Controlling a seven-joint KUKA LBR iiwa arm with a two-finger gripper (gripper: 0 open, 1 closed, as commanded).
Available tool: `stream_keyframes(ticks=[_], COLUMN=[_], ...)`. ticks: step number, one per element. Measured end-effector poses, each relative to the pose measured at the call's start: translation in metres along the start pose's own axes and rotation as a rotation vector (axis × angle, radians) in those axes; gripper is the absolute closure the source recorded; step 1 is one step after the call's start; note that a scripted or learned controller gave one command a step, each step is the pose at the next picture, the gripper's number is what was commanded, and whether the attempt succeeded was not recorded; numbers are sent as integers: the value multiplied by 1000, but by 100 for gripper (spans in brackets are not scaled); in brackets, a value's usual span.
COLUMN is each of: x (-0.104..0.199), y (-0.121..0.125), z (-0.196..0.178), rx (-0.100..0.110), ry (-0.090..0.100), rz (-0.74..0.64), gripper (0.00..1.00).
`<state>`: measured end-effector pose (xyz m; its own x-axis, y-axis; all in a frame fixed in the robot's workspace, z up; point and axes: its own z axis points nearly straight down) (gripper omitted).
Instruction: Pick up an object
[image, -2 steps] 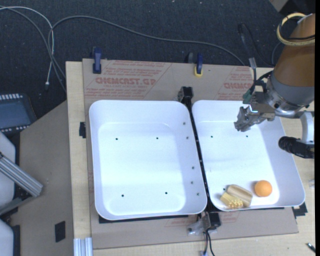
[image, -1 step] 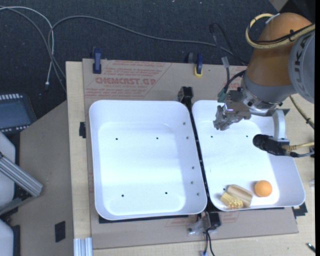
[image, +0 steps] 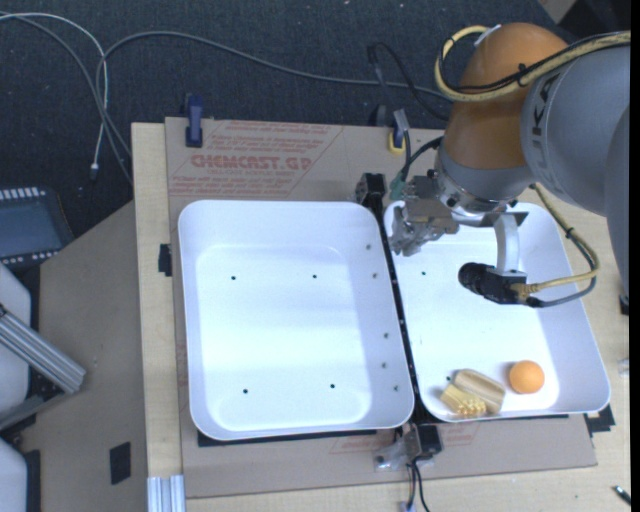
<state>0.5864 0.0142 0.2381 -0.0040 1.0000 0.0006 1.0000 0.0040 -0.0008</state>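
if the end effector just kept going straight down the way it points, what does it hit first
Most likely the bare white floor of the right bin near its far left corner. The end effector hangs there, far from the orange ball and the corn cob. Depth is hard to judge.

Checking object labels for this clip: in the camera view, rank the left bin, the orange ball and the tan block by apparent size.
1. Left bin, by far the largest.
2. Tan block, a bit larger than the ball.
3. Orange ball, smallest, though close to the block.

Two white bins (image: 290, 415) sit on seemingly cardboard-covered bench (image: 260, 160).
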Motion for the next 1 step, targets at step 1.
stream_keyframes(ticks=[1], x=[40], y=[18], z=[-1], rx=[-2], ry=[0], rz=[1], gripper=[100])
